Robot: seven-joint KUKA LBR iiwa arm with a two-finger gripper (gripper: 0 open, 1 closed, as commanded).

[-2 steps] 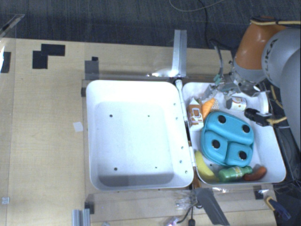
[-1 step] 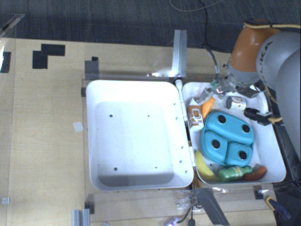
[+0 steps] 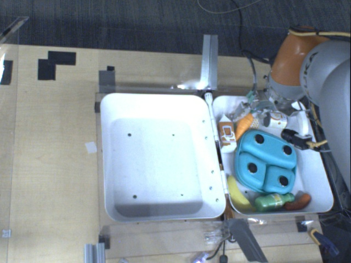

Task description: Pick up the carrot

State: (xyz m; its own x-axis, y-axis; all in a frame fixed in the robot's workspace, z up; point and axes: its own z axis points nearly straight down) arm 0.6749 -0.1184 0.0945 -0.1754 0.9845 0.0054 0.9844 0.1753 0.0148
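Observation:
The carrot point(image 3: 243, 126) is a short orange piece lying at the back of the right bin point(image 3: 323, 188), between a small box and a blue moulded tray. My gripper point(image 3: 256, 109) hangs low over the bin's back edge, right above and slightly right of the carrot's upper end. The wrist and its cables hide where the gripper meets the carrot, so contact is unclear. The grey arm with its orange band point(image 3: 289, 56) comes in from the right.
The blue tray point(image 3: 266, 161) takes up the middle of the right bin. A small white and orange box point(image 3: 226, 134) leans on the divider. A banana point(image 3: 238, 193), a green bottle point(image 3: 271, 201) and a reddish item point(image 3: 299, 200) lie along the front. The left bin point(image 3: 107, 163) stands beside it.

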